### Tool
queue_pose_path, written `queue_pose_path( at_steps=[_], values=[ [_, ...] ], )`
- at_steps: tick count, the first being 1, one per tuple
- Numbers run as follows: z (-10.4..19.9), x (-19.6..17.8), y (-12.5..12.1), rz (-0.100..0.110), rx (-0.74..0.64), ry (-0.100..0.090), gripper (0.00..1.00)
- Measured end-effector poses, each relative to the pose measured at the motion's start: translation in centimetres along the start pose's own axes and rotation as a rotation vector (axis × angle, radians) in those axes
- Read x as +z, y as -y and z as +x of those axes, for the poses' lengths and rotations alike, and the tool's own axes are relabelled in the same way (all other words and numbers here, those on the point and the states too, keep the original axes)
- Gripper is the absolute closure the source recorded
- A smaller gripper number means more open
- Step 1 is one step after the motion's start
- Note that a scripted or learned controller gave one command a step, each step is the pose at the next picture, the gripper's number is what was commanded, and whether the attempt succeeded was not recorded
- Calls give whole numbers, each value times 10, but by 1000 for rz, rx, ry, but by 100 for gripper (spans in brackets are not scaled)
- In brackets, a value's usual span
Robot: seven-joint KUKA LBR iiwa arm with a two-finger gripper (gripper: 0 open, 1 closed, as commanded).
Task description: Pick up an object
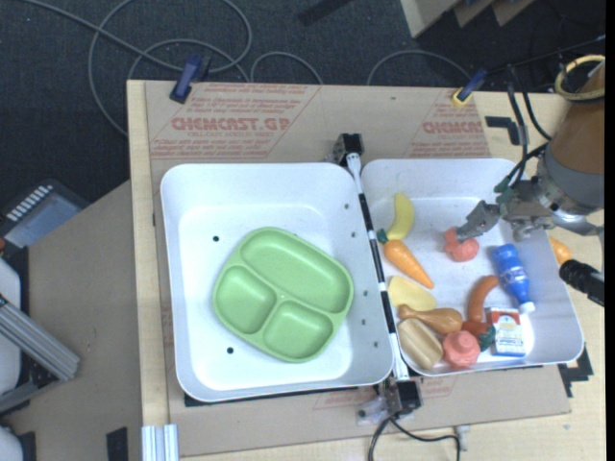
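I count two white bins [183, 195] and one green plate [281, 294]. One banana [401, 216], one carrot [407, 262], one blue bottle [511, 275] — singles

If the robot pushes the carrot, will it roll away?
Probably a little. The carrot looks round and tapered, so it would likely roll in a curve. It seems like smooth plastic, maybe slippery. The banana lies close by and might stop it.

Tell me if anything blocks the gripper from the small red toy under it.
Nothing visible does. The gripper sits right above the red toy in the right bin; the blue bottle and carrot lie off to either side.
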State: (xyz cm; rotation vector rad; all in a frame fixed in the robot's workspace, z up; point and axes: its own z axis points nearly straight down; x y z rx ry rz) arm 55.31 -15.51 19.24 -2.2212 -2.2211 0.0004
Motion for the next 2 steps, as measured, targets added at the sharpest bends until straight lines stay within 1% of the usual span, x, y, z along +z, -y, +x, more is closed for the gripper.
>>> queue_pose_path(
  at_steps=[1,2],
  values=[
    [2,108,-38,0,-1,0,0],
    [2,96,-41,-7,-1,1,100]
  ],
)
